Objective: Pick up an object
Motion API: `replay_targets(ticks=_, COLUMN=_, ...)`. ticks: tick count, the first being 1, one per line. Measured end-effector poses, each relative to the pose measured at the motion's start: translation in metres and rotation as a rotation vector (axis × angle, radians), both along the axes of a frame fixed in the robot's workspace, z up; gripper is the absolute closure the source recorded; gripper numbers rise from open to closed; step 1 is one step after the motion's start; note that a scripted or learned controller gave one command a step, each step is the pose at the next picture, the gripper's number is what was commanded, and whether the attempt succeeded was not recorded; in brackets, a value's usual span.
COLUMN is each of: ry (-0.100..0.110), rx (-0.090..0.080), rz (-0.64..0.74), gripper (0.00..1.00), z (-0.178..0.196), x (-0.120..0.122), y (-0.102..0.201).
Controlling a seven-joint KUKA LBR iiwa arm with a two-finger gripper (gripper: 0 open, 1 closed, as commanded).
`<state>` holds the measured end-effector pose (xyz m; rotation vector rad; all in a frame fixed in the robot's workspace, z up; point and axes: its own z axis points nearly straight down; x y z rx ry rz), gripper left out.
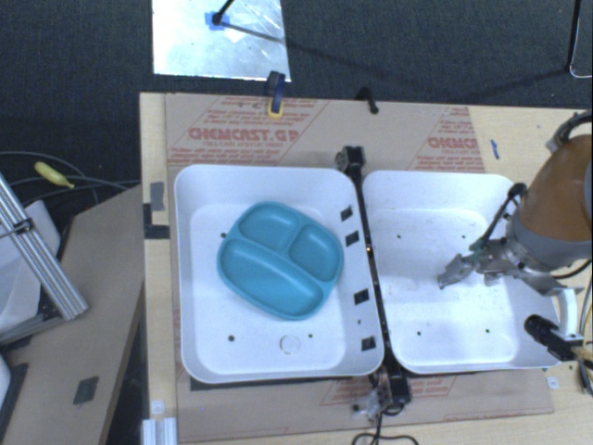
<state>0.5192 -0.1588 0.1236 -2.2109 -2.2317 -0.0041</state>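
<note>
A blue divided plate (280, 259) lies flat in the left bin (199, 248), a little left of its middle. My gripper (456, 273) is low over the right bin (417, 211), near that bin's centre, pointing left. The grey arm with its orange band (556, 202) comes in from the right edge behind it. The gripper is well apart from the plate, on the other side of the divider between the bins. I make out nothing under or beside the gripper tip.
Both white bins sit side by side on a cardboard sheet (315, 128) on the bench. A black clamp strip (361, 248) runs between them. A shiny metal sheet (218, 26) lies on the dark floor behind.
</note>
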Motion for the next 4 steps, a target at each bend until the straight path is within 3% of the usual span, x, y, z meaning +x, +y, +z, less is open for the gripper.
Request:
replay_targets(ticks=1, ry=-0.007, rx=-0.002, rz=0.001, gripper=0.00, z=0.011, x=0.075, y=0.041)
replay_targets(ticks=2, ry=-0.009, rx=0.000, rz=0.003, gripper=0.00, z=0.085, x=0.109, y=0.119)
replay_targets(ticks=3, ry=-0.003, rx=-0.002, rz=-0.003, gripper=0.00, z=0.061, x=0.152, y=0.136)
replay_targets(ticks=4, ry=0.001, rx=-0.002, rz=-0.006, gripper=0.00, z=0.061, x=0.124, y=0.145)
